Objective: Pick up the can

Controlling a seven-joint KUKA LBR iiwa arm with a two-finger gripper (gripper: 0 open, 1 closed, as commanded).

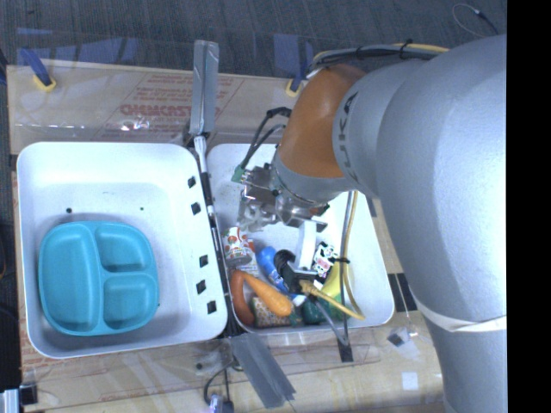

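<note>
Right bin (379, 304), centre-right of frame: mixed clutter at its lower end, including the can (238, 248), red-and-white label, lying near the bin's left wall; a carrot (265, 292); a blue bottle (272, 268). Gripper (256, 203): lowered into this bin just above the can; opening and contents cannot be told. Left bin (52, 166): one blue divided tray (97, 275), lower left

Evenly, fairly brightly lit from overhead. Soft shadow along the inner walls of the shallow white plastic left bin (52, 157), deeper shade beneath the big grey arm with its orange band (314, 132). Mild glare on the clear film over the cardboard-covered surface (129, 101). Slightly soft focus, grainy throughout; small items blurred.
</note>
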